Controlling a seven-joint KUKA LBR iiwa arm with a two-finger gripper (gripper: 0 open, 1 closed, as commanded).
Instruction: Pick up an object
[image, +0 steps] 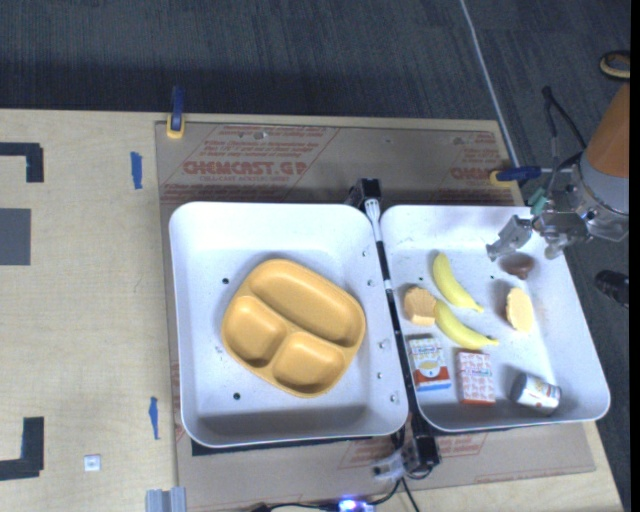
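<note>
Bananas: I count two yellow plastic bananas, mid right white bin.
Cartons: two small printed cartons, near front wall.
Others: orange wedge, pale yellow slice, brown lump, small can.
Left bin: one yellow three-compartment plastic tray.
Gripper: over right bin's far corner, just above brown lump; opening I cannot tell.

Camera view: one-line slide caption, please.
Claw hovers over right bin of toy food; yellow tray fills left bin.

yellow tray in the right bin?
No, the yellow tray lies in the left bin; the right bin holds the bananas and other small items.
</note>
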